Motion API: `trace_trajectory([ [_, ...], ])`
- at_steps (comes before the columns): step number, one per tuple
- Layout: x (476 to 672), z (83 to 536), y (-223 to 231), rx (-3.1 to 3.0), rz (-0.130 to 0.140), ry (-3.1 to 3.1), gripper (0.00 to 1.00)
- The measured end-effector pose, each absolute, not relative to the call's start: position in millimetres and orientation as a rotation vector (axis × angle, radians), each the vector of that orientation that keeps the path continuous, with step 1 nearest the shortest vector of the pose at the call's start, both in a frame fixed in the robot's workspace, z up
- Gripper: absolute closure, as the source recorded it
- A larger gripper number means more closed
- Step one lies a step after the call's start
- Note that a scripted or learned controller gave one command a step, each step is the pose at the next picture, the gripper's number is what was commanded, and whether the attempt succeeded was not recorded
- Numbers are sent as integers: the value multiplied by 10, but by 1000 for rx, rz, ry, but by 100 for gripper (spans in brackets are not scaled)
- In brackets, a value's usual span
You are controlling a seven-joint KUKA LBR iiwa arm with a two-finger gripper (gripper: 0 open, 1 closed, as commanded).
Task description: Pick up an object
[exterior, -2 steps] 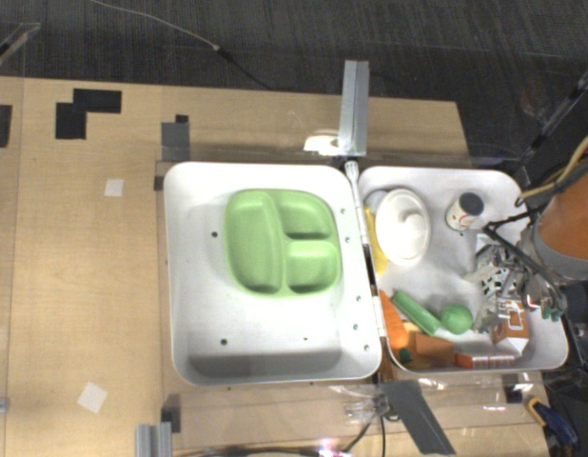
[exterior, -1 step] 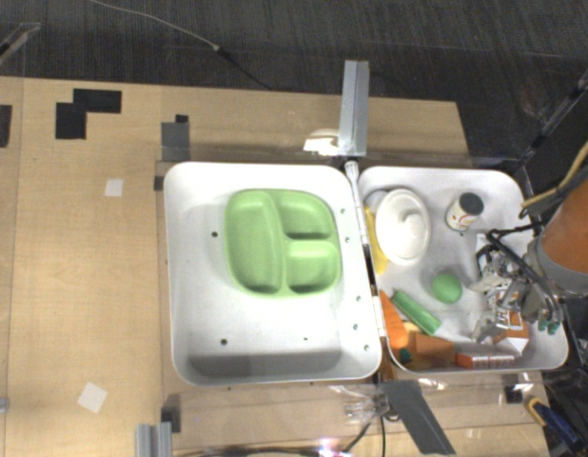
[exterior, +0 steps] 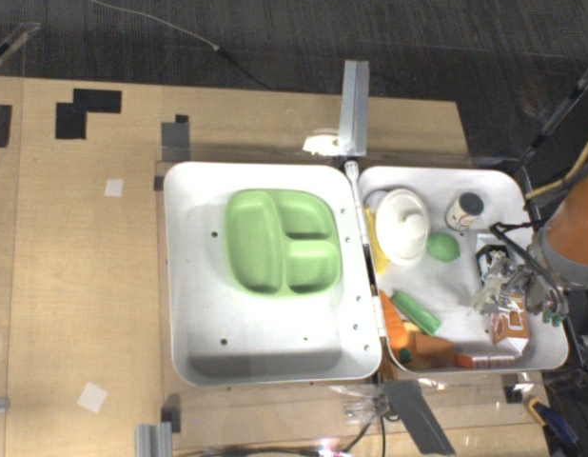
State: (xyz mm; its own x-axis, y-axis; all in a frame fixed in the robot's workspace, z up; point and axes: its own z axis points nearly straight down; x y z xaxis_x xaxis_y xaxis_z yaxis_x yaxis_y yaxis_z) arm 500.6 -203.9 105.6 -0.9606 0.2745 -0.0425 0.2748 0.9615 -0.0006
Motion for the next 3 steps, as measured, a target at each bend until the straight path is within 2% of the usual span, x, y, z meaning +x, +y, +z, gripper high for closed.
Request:
trace_trajectory([
  [1,5128,1492,-2052,88,-3,3131,100],
  [2,5339,1732,-2051,-398,-4,3106,100],
  [3,5963,1844,-2042,-904,-6,2997,100],
])
